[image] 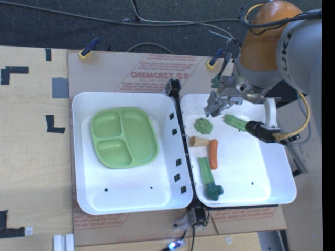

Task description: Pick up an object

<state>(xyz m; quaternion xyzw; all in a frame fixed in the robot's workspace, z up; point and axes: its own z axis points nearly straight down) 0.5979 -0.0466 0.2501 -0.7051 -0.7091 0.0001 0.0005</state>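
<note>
Broccoli point(203, 125) is looking light and bumpy, so I'm planning its crown while my hand point(213, 109), grip unreadable, is hovering.

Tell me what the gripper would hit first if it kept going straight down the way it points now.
Probably the small green broccoli head. The gripper hangs over the right bin with its tip aimed down and slightly left, just above that piece. Depth is hard to judge from this slanted view, so it could instead land on bare bin floor beside it.

"CHEMCAST GP" on cardboard sheet point(157, 73)
</note>
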